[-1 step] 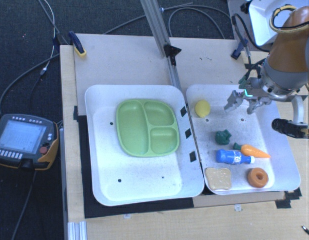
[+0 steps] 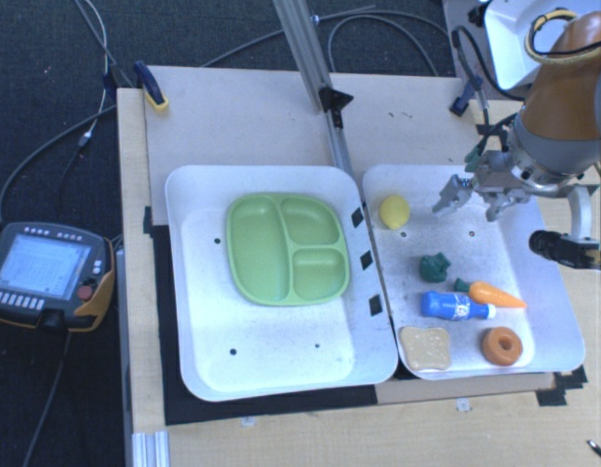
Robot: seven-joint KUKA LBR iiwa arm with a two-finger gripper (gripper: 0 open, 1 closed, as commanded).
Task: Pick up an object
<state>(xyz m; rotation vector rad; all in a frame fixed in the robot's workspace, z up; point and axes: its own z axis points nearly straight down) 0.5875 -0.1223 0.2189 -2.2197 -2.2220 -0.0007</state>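
Hovering spread open and holding nothing, the gripper (image 2: 475, 198) hangs just right of the yellow ball (image 2: 394, 211).

Arm reaching from right, gripper (image 2: 473, 200) down — fingers spread

We look down on a pale wooden bench (image 2: 242, 95) with a light, speckled top, standing on dark carpet. Directly on it we see two shallow white plastic bins side by side, their inner edges touching: the left bin (image 2: 213, 358) and the right bin (image 2: 563, 334). A black mat (image 2: 169, 397) shows under the bins along the left and front edges. A slanted grey metal post (image 2: 300, 27) meets the bench at the seam between the bins. Near the bench's far left corner we see a small blue-and-yellow clamp (image 2: 151, 87).
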